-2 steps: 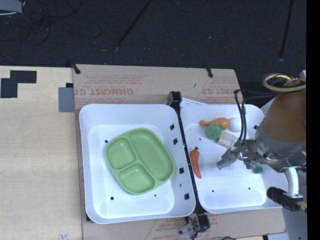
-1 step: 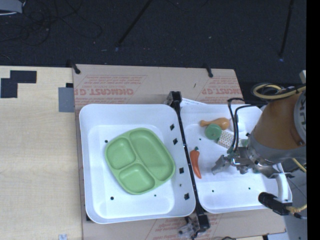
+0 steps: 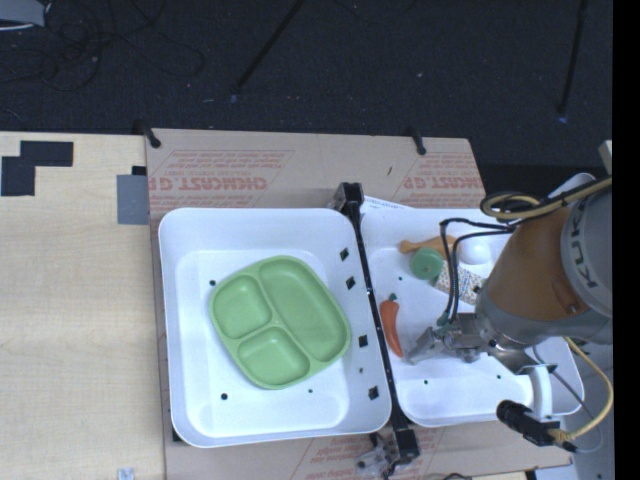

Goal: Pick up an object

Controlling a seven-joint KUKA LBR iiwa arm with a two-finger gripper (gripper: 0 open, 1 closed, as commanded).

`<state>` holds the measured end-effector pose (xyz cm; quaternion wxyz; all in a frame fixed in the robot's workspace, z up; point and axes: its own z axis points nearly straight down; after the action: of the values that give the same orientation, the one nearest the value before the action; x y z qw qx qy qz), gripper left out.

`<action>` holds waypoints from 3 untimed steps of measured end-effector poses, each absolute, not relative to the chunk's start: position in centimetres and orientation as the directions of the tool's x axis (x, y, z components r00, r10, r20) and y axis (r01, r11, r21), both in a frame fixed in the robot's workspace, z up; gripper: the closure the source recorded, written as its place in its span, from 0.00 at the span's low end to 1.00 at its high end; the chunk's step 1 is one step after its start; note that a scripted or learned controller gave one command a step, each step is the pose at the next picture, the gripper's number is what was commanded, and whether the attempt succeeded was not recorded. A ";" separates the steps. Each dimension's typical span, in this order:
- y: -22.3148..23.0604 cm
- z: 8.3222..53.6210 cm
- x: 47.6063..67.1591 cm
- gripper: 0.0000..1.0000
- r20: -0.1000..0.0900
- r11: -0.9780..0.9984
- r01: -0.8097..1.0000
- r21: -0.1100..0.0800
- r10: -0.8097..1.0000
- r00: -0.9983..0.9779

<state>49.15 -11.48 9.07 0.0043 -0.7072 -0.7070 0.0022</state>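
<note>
Inside right bin (image 3: pixel 520 408), gripper (image 3: pixel 425 348) low beside orange carrot (image 3: pixel 391 328); finger state unclear; nothing visibly grasped, pick not yet done.

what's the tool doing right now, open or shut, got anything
tool: cannot be told; it sits low in the right bin beside the orange carrot-like piece, nothing visibly held.

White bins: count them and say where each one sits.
2. The left bin holds a green divided plate. The right bin lies under the arm, with an orange item by its left wall; the arm may hide more.
</note>
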 end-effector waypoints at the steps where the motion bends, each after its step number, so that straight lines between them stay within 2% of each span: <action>1: -11.7 10.3 49.2 1.00 0.002 -0.008 1.000 -0.006 1.000 0.008; 3: -11.2 21.0 50.0 1.00 0.000 0.001 1.000 0.003 1.000 -0.001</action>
<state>50.03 -11.19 21.04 -0.0011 -0.7067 -0.7075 -0.0011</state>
